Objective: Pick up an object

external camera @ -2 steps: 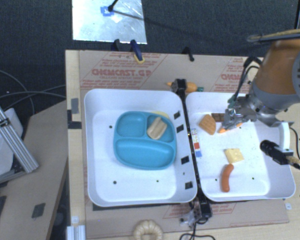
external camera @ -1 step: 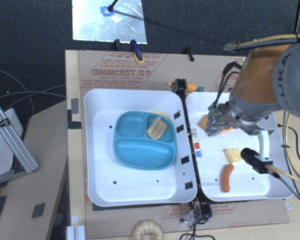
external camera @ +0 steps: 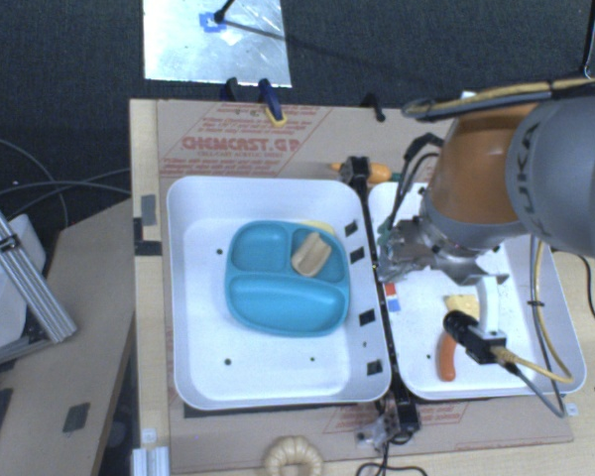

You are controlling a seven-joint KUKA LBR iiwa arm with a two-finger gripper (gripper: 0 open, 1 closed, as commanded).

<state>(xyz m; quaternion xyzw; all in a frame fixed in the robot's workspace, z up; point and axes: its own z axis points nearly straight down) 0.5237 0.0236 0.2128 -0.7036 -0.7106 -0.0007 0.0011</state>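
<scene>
The blue divided plate [external camera: 278, 300] lies in the left bin [external camera: 203, 365], with a tan bread-like piece [external camera: 311, 255] in its upper right compartment. In the right bin [external camera: 550, 310] lie an orange sausage-shaped piece [external camera: 446, 357] and a yellow wedge [external camera: 461, 303]. The arm's grey and orange wrist hangs over the right bin's left half. My gripper [external camera: 399, 251] points down near the divider between the bins, above small red and blue bits [external camera: 392, 297]. The arm hides most of that bin's upper part.
A small orange item [external camera: 378, 174] sits at the right bin's top left corner. Black clips [external camera: 369, 315] line the shared bin wall. Cables [external camera: 540, 365] loop over the right bin's lower right. A beige ring [external camera: 296, 456] lies on the bench in front.
</scene>
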